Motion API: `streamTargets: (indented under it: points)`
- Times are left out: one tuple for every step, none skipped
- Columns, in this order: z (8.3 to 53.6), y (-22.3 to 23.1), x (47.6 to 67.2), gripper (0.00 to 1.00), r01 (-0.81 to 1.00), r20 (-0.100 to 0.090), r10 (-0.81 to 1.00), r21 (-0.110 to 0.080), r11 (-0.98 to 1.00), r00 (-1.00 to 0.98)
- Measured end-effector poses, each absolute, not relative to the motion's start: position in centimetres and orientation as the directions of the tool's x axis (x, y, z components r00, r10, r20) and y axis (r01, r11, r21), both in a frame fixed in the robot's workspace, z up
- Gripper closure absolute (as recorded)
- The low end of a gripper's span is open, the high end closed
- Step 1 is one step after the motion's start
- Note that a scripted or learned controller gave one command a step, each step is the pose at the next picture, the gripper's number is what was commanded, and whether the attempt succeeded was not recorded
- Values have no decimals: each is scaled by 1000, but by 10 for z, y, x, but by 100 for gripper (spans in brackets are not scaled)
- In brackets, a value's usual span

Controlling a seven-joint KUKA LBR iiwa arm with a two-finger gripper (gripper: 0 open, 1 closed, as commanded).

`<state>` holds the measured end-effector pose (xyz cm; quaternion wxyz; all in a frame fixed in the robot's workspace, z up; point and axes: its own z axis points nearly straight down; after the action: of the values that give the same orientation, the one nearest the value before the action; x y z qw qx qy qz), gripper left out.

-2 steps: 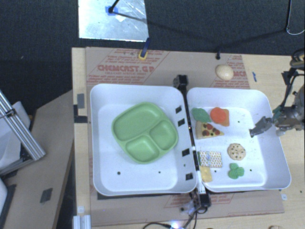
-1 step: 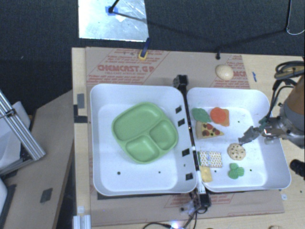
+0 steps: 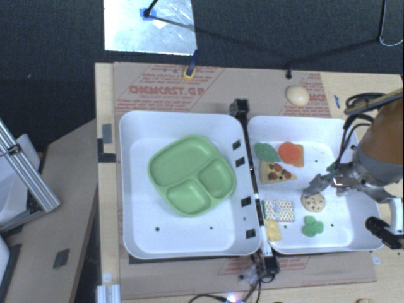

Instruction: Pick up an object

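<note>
The right bin (image 3: 341,131) holds several toy foods. They are a green leaf (image 3: 266,151), a red-orange piece (image 3: 291,153), a pizza slice (image 3: 275,172), a speckled cracker (image 3: 279,210), a yellow piece (image 3: 273,230), a green broccoli-like piece (image 3: 312,226) and a round cookie (image 3: 313,201). My gripper (image 3: 323,183) reaches in from the right and hangs just above and slightly right of the cookie. It is open, with nothing between its fingers.
A green divided plate (image 3: 191,174) lies in the left bin (image 3: 136,232). A black divider (image 3: 250,175) runs between the bins. A beige egg-shaped object (image 3: 297,95) rests on the cardboard behind the right bin. Black cables (image 3: 356,103) loop near the arm.
</note>
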<state>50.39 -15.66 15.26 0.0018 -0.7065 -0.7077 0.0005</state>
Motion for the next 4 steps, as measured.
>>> streamTargets:
  points:
    - [90, -156, 500, 0, 1000, 1, 1000, -4, 1, -1]
    - [84, -155, 501, 0, 1000, 1, 1000, 0, 1, -1]
    - [95, -156, 502, 100, 1000, 0, 1000, 3, 1, -1]
    - [148, -146, 506, 100, 1000, -1, 1000, 6, 5, -5]
